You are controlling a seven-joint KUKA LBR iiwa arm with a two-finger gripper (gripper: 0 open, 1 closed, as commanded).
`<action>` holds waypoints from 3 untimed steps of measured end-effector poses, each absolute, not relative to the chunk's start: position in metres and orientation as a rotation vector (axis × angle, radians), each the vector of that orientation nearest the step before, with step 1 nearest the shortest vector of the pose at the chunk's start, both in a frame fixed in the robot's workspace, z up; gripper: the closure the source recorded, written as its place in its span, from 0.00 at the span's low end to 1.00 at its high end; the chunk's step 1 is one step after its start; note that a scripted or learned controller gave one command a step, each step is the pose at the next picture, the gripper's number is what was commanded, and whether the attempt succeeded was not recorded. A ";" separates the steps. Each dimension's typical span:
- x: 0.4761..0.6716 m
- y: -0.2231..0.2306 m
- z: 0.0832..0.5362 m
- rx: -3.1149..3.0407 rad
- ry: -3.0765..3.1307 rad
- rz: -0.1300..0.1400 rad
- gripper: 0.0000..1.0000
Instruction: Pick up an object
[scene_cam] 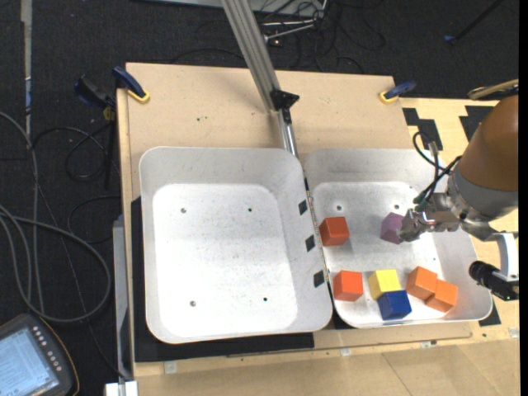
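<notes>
Several small blocks lie in the right bin (363, 190). A purple block (391, 226) sits near the bin's middle right, and my gripper (411, 226) is right against its right side, low over the bin floor. Whether the block is held cannot be made out. An orange-red block (334, 231) lies to the left of the purple one. Along the front of the bin lie an orange block (348, 285), a yellow block (384, 281), a blue block (395, 304) and two more orange blocks (422, 281) (444, 295).
The left bin (165, 221) adjoins the right one along a shared rim. A slanted metal pole (256, 56) comes down to the bins' back junction. The arm's orange band (499, 151) hangs over the right bin's right edge.
</notes>
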State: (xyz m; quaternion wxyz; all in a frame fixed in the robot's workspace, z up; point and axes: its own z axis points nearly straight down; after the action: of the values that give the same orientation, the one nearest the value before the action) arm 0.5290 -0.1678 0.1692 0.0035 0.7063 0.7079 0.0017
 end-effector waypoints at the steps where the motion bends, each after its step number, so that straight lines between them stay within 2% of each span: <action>1: 0.536 -0.165 0.214 2.213 2.221 0.005 1.00; 2: 0.538 -0.165 0.261 2.212 2.221 0.005 1.00; 3: 0.547 -0.116 0.248 2.213 2.231 0.002 1.00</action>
State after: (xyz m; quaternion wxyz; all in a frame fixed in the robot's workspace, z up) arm 0.5474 -0.1159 0.2482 -0.0005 0.7043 0.7099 0.0005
